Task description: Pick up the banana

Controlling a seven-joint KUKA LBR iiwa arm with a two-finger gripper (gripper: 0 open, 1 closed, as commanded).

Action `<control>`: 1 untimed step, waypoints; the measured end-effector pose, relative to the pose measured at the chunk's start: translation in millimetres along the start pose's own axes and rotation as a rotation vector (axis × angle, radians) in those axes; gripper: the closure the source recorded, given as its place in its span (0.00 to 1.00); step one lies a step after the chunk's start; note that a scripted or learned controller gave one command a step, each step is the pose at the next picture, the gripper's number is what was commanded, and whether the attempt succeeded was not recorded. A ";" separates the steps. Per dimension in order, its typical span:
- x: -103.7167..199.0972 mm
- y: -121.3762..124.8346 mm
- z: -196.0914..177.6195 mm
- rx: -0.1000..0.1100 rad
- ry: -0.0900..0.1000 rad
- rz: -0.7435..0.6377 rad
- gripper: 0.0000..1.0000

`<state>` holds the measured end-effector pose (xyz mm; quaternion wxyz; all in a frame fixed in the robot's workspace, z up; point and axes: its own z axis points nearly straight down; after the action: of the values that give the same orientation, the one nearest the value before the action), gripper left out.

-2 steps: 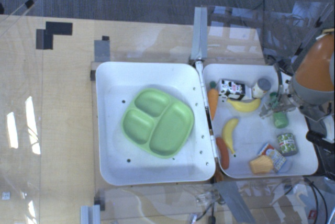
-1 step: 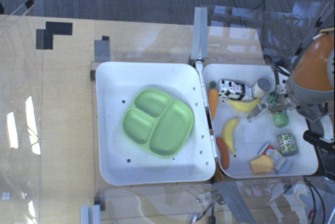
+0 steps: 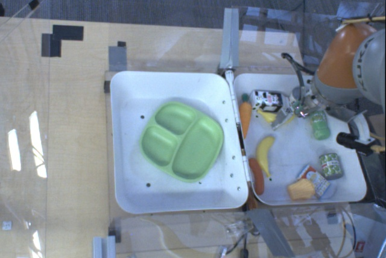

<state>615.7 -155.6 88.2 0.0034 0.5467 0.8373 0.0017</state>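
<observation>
Banana [image 3: 264, 155] is lying in the right bin [image 3: 353, 193], long axis running near-to-far. Jaws [image 3: 300, 107] are being held farther back and right of it; their state cannot be told.

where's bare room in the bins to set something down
Left bin: white floor rings the green plate, widest at its front-left corner. Right bin: a patch between banana and can. The back, near the gripper, is crowded.
</observation>
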 end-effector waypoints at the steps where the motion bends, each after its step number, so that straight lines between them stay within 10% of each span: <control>1: -0.2 3.4 -12.8 -0.008 -0.007 -0.007 1.00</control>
<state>618.7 -154.4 101.0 0.0084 0.5437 0.8392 0.0033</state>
